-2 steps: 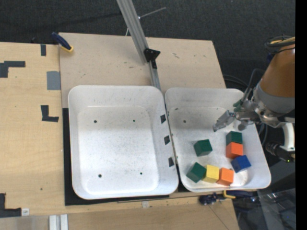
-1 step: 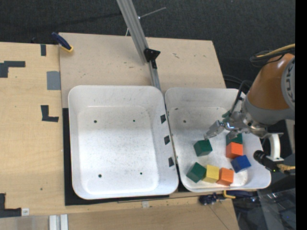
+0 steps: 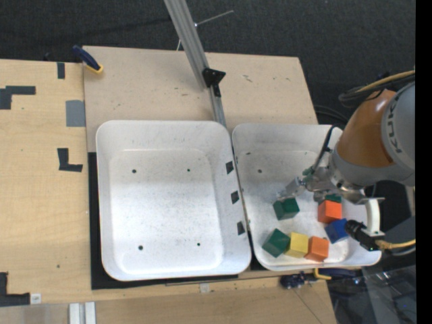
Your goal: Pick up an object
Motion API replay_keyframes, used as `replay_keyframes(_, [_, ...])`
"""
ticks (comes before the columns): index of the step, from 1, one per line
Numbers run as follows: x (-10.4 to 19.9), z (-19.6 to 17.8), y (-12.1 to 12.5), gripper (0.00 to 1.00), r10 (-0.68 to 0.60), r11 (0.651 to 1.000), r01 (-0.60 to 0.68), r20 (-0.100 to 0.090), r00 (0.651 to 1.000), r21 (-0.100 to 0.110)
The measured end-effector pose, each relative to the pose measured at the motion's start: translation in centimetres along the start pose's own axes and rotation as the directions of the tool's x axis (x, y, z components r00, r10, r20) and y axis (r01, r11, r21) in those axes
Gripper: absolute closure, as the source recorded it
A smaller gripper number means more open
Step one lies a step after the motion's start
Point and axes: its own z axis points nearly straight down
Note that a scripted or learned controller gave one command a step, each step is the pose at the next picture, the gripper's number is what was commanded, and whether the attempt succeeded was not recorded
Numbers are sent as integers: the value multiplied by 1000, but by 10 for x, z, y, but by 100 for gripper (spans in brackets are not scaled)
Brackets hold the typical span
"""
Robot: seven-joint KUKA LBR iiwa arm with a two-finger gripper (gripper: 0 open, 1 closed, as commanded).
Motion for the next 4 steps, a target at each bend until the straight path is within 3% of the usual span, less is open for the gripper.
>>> replay_keyframes(1, [-1, -11, 2, 100, 1, 1000, -1, 2, 1000, -5])
replay_keyframes(2, [4, -59, -5, 100, 0, 1000, 0, -1, 1000, 8])
replay_keyframes(4, [7, -161, 7, 100, 0, 1000, 0, -1, 1000, 6])
